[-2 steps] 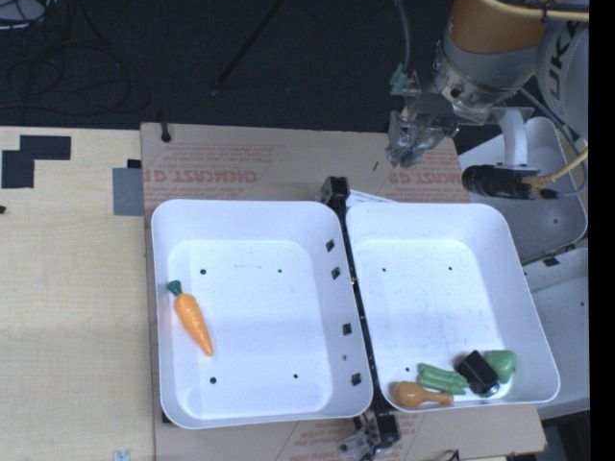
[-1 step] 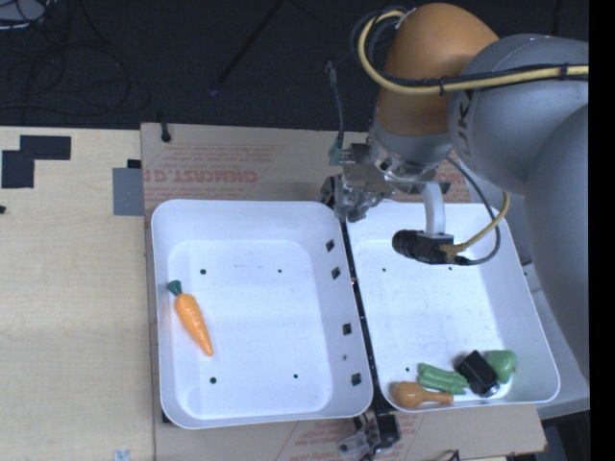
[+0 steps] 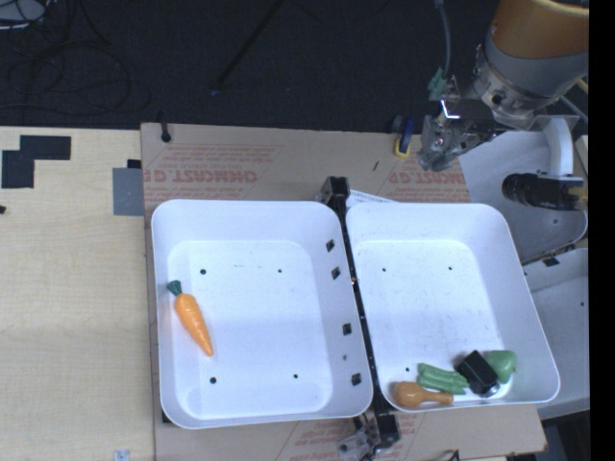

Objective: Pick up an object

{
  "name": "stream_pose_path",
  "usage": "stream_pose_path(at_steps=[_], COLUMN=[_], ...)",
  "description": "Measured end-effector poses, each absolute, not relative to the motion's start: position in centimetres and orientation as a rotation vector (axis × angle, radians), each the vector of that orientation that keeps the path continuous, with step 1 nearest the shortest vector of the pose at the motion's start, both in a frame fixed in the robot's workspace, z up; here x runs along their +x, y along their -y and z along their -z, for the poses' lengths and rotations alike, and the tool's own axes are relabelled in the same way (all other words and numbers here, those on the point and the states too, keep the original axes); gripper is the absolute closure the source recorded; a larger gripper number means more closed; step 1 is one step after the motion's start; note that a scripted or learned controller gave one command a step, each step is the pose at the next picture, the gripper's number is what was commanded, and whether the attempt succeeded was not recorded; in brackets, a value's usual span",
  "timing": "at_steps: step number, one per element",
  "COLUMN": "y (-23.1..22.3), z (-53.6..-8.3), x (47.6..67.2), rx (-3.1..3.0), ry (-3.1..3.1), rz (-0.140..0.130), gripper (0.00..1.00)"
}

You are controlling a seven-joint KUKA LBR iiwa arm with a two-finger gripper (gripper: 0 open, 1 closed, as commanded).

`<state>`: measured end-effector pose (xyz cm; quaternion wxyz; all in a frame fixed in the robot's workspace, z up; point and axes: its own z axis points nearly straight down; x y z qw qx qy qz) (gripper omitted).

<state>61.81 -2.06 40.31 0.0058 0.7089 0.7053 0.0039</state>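
desk [image 3: 67,286]: pale wood, with a cardboard sheet [image 3: 288,166] under two white bins side by side.
right bin [image 3: 524,286]: along its near edge lie an orange pear-shaped piece [image 3: 419,395], a green pod [image 3: 442,379], a black block [image 3: 478,372] and a green piece [image 3: 502,361], close together, some touching.
left bin [image 3: 159,257]: toy carrot [image 3: 193,321] by its left wall, leafy end pointing away.
gripper [image 3: 440,152]: beyond the right bin's far edge, over the cardboard, well apart from every object.
fingers: too small and dark; cannot tell whether released or clenched.
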Motion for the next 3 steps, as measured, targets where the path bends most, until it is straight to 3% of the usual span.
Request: stream_pose_path(at_steps=[1,2,3], y=[7.6,9.9,5.6], z=[-33.6,-26.6,-31.0], x=[63.0,64.3,64.4], rx=[2.226,2.227,2.216], ry=[-2.22,-2.223,-2.225], rz=[0.007,0.01,-0.002], gripper=[1.0,1.0,1.0])
